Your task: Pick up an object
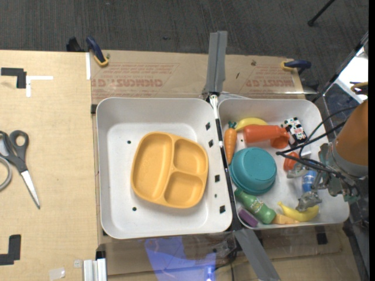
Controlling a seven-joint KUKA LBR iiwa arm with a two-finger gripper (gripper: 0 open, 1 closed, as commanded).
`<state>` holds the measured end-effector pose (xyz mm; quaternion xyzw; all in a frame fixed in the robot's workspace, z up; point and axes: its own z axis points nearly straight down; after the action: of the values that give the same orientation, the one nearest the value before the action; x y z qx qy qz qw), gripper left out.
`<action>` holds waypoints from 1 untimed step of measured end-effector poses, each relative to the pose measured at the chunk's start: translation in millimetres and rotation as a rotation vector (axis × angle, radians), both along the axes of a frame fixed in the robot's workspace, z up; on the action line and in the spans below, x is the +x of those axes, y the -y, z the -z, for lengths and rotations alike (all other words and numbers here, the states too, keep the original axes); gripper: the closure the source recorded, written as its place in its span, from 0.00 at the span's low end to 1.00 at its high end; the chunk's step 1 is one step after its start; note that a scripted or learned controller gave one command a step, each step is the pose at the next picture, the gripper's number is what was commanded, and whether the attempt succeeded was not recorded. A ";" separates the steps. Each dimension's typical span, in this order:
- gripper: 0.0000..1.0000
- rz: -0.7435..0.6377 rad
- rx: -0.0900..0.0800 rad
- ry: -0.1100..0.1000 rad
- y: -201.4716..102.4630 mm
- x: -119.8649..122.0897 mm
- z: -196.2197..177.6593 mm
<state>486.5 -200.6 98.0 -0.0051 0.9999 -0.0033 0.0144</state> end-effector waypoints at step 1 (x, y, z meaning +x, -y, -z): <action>0.00 -0.052 0.005 -0.022 -33.1 57.9 4.6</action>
<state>544.4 -167.4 93.4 -0.0312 0.9995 -0.0002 0.0034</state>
